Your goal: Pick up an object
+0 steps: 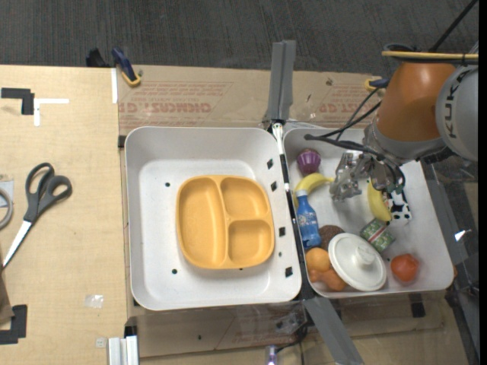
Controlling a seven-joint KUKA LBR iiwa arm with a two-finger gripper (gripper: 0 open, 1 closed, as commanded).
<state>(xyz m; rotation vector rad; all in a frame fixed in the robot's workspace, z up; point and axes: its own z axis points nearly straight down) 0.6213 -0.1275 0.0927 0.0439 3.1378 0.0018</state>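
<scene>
Approach step: the hand (351, 179) hovers low in the right bin (434, 211), grip state indeterminate, nothing visibly held. Nearest candidate, a banana (378, 201), lies at its 4 o'clock; next, descend and close.

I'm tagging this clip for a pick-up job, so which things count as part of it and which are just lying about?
Part of the job: gripper, right bin, bananas, blue bottle, purple cup, white lid, tomato, oranges.

Lying about: yellow tray in left bin, scissors, blue clamp.
</scene>
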